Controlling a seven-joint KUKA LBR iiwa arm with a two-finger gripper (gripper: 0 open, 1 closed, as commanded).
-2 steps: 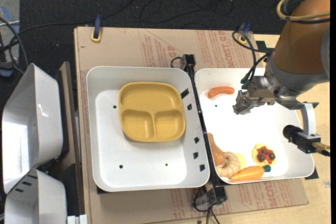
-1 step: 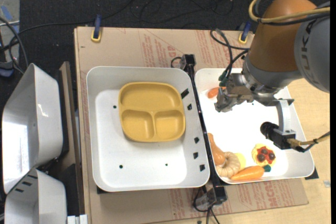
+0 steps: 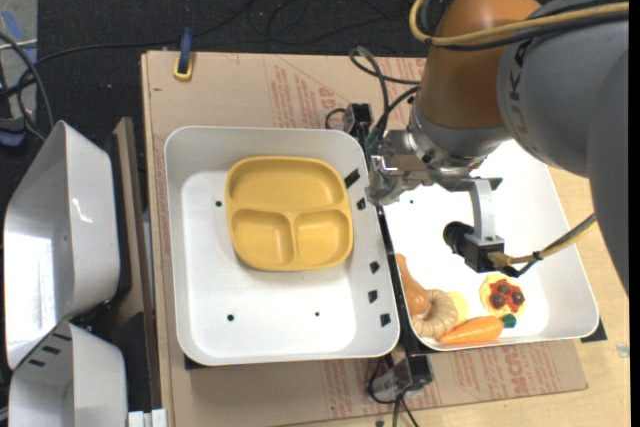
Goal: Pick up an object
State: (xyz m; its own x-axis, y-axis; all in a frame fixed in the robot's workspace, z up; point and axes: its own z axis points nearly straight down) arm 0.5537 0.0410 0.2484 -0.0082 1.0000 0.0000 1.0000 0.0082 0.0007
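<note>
In the right bin [image 3: 560, 215], several toy foods lie near the front edge: an orange carrot [image 3: 475, 328], a tan curled piece [image 3: 432, 308], an orange elongated piece [image 3: 408, 280] and a small round yellow tart [image 3: 503, 296] with red and green toppings. My gripper [image 3: 384, 183] hangs under the grey and orange wrist, at the back left of the right bin, close to the wall between the two bins. It is well apart from the toy foods. I see nothing held in it.
A yellow divided plate [image 3: 290, 212] lies in the left bin [image 3: 200, 315]. Spare white bins [image 3: 60, 215] stand off the bench at far left. Cables and a small yellow-handled tool [image 3: 183, 65] lie at the back of the cardboard-topped bench.
</note>
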